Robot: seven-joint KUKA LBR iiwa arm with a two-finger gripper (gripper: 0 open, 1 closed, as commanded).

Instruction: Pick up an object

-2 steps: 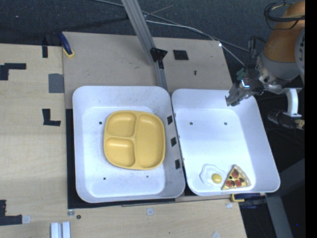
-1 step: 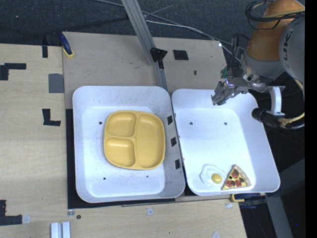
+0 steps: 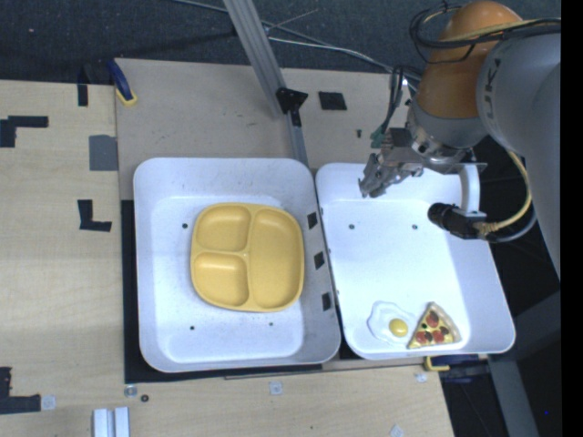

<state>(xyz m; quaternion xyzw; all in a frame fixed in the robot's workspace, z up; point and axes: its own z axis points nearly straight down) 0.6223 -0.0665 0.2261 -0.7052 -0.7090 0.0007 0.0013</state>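
A fried egg toy (image 3: 389,322) and a pizza slice toy (image 3: 434,327) lie side by side in the near corner of the right bin (image 3: 410,244). A yellow divided plate (image 3: 247,256) rests in the middle of the left bin (image 3: 173,244). My gripper (image 3: 373,185) hangs over the far left part of the right bin, well away from the egg and the pizza slice. Nothing shows between its fingers, which look close together.
A slanted metal pole (image 3: 264,53) runs down to the gap between the bins at the back. Black cables (image 3: 474,221) loop off the arm over the right bin's right edge. Black tape marks dot the wooden bench (image 3: 55,198) on the left.
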